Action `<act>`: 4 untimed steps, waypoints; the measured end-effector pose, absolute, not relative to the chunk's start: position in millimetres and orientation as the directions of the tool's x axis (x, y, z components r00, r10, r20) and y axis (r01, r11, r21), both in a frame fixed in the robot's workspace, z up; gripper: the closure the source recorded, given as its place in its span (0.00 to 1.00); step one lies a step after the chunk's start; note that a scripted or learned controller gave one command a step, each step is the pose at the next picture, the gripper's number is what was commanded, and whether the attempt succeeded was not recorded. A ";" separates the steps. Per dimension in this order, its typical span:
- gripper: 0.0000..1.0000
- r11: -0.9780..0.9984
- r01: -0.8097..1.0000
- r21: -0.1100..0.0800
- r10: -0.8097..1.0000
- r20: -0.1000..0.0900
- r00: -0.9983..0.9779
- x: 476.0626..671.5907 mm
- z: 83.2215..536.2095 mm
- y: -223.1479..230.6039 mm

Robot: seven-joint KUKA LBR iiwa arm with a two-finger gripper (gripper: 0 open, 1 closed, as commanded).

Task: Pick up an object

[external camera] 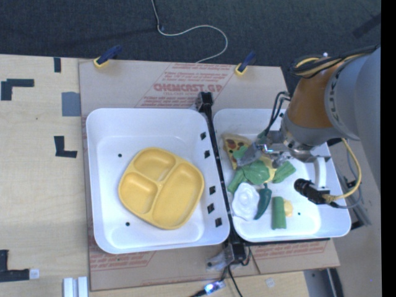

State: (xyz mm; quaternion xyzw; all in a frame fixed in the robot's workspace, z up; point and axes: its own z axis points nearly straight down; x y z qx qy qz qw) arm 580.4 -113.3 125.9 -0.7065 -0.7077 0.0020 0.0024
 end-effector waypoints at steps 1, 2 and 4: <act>0.00 0.002 1.000 -0.001 1.000 -0.002 -0.002 580.4 82.8 -112.7; 1.00 0.002 1.000 0.018 1.000 -0.007 -0.002 586.1 101.9 -114.8; 1.00 0.001 1.000 0.002 1.000 -0.001 -0.001 594.1 210.3 -125.4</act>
